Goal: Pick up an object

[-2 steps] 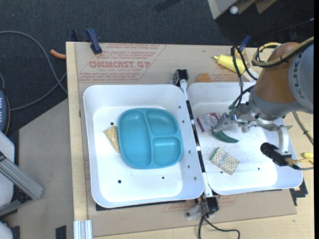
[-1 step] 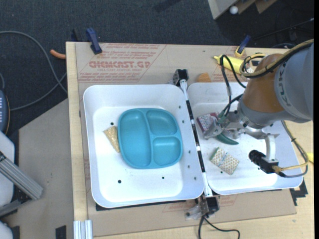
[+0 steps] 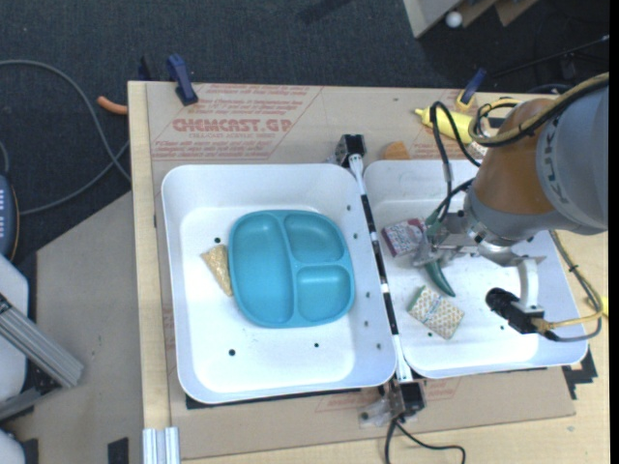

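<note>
counter (image 3: 242, 124): tan board with red print, carries two white bins side by side
left bin (image 3: 280, 356): shallow, white, holds two things
tan piece (image 3: 219, 267): speckled wedge by the left bin's left wall, its right edge tucked under the plate
blue divided plate (image 3: 290, 267): three compartments, lies flat in the middle of the left bin, all compartments bare
right bin (image 3: 484, 351): shallow, white, touches the left bin along the black centre strip
crumpled packet (image 3: 401, 237): silver and red, near the right bin's left wall, just left of the tool
patterned pad (image 3: 434, 312): small pale square with a speckled print, tilted, on the bin floor toward the near edge, below the tool
dark green object (image 3: 440, 278): slim and pointed, right under the tool; contact not clear
tool (image 3: 432, 251): low over the left half of the right bin, between packet and green object
tool state: cannot tell whether apart or together; a grip on anything can't be made out
arm (image 3: 542, 177): grey with an orange band, comes in from the right above the right bin
</note>
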You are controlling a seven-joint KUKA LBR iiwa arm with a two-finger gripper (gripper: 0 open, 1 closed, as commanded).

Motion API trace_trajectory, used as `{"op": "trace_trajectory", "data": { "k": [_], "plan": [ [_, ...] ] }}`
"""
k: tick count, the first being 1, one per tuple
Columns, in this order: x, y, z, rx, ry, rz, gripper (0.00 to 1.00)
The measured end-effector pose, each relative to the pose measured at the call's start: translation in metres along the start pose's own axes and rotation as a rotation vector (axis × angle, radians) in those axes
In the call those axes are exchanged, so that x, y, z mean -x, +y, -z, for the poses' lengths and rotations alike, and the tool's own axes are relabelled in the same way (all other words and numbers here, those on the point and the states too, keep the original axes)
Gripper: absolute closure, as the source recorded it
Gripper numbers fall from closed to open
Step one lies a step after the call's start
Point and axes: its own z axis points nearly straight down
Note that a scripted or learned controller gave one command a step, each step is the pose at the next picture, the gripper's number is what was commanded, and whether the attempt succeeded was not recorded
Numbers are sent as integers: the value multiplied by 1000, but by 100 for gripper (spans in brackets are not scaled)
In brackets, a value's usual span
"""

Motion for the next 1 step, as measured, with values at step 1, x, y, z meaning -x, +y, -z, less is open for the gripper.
{"op": "trace_trajectory", "data": {
  "k": [1],
  "plan": [
    [-65,17,107,2,0,2,100]
  ]
}}
